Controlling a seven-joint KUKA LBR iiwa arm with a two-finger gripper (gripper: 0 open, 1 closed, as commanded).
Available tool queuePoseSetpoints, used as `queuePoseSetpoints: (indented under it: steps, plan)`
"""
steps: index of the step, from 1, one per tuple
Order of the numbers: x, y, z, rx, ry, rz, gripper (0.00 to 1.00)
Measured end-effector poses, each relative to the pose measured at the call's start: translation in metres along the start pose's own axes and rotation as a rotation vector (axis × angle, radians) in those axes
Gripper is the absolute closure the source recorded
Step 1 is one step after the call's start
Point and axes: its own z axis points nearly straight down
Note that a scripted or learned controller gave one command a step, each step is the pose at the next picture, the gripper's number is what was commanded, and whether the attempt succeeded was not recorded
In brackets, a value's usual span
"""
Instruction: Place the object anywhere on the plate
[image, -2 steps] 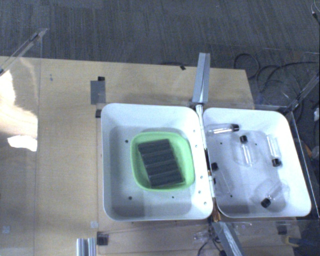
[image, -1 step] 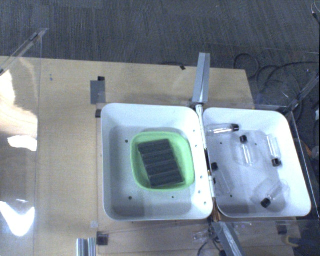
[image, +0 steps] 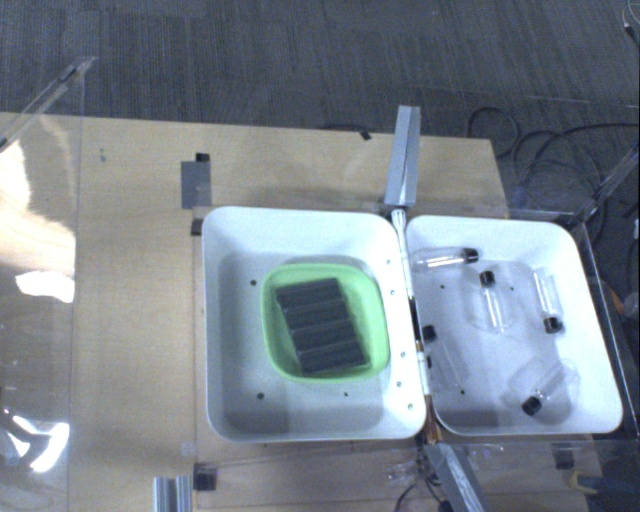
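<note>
Nearest, pale wooden bench (image: 100, 380), bearing two white bins: left bin (image: 225, 400), right bin (image: 590, 400). Inside the left, green plate (image: 375, 320), carrying the dark ridged block (image: 320, 327) squarely on its middle. Scattered across the right, clear vials (image: 545, 292). Placing looks finished — next, probably just keeping clear. Claw state — cannot tell.

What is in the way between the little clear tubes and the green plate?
The bins' raised rims, where the two bins meet, stand between them. The clear vials lie in the right bin, and the green plate sits in the left bin. A dark ridged block already lies on the plate.
</note>
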Motion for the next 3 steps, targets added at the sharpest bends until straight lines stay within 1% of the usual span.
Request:
queuePoseSetpoints:
  steps: [2, 3]
  plan:
    - [-0.0044, 0.0052, 0.0004, 0.0, -0.001, 0.196, 0.0]
    - [-0.0044, 0.0052, 0.0004, 0.0, -0.002, 0.195, 0.0]
